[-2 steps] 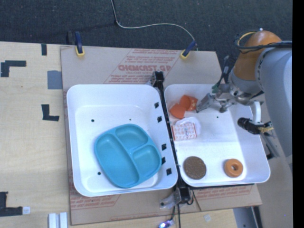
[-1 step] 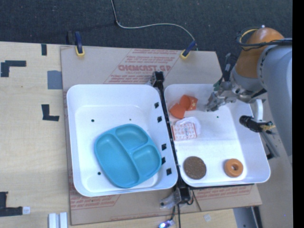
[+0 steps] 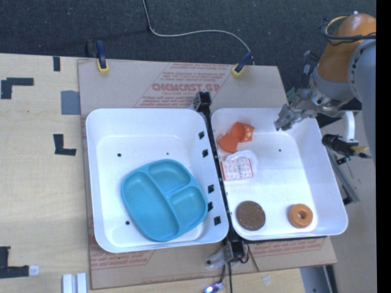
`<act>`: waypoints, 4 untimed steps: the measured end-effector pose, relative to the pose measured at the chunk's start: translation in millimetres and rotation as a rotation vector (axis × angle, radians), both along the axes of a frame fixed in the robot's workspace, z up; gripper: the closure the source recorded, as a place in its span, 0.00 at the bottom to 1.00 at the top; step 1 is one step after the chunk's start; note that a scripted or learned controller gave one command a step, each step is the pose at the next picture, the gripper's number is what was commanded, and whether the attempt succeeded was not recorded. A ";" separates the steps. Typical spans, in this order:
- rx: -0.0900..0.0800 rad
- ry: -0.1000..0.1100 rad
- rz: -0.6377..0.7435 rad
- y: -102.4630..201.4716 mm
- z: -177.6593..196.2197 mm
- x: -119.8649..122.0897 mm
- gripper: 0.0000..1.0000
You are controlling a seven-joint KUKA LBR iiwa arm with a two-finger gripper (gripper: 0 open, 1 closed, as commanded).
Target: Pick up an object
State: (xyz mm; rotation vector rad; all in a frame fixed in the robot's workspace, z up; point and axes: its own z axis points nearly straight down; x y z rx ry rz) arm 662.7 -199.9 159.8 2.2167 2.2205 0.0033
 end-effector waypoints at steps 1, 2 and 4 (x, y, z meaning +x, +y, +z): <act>0.000 0.001 0.000 2.6 43.4 -1.2 1.00; 0.000 -0.001 0.000 3.2 94.0 0.1 1.00; 0.002 0.008 0.002 98.2 85.9 -48.1 1.00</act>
